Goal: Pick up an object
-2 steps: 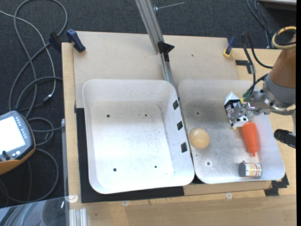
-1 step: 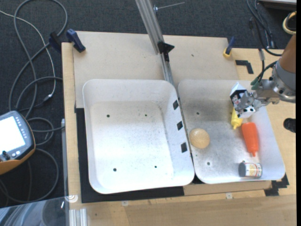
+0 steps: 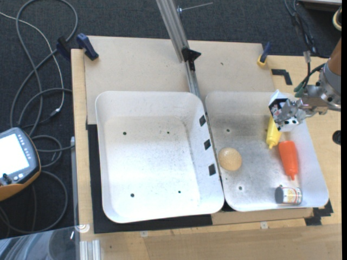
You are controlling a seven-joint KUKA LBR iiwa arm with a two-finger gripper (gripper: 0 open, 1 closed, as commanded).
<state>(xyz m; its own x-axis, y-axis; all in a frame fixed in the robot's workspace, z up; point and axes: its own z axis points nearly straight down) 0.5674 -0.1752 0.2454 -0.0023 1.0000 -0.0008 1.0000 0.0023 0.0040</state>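
Two-finger gripper (image 3: 283,114) over right white bin (image 3: 255,196), finger state unclear, yellow plastic bottle (image 3: 272,134) just below it, orange plastic carrot (image 3: 289,157) nearby

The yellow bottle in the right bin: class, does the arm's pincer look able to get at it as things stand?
Probably yes. The pincer hangs just above the yellow bottle's top end, with nothing between them. The orange bottle lies close beside it, which may crowd a grasp.
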